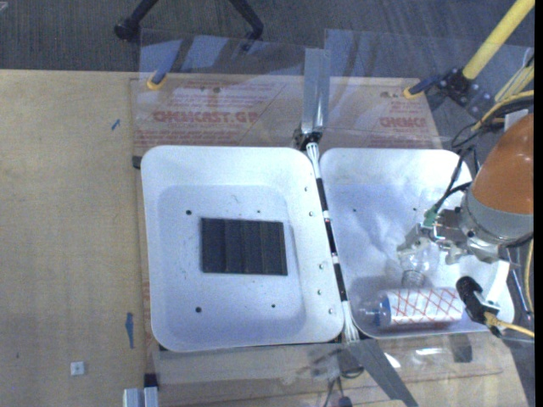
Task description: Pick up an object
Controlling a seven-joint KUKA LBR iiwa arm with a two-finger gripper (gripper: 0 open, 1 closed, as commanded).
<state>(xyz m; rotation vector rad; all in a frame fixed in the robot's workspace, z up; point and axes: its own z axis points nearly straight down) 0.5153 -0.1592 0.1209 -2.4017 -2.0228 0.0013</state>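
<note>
The grey two-finger gripper (417, 257) hangs low over the right white bin (365, 176); finger state cannot be determined. The red-lattice clear cylindrical bottle (417, 307), possibly plastic, lies on its side just below the gripper.

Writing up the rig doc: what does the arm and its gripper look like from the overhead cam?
The arm enters from the right: a rounded orange band above a grey wrist section. Below it sits a small metallic gripper with pale silver-grey parts and a green spot near its mount. Thin black cables loop around the wrist, and a black connector with a yellow cable hangs beneath.
</note>
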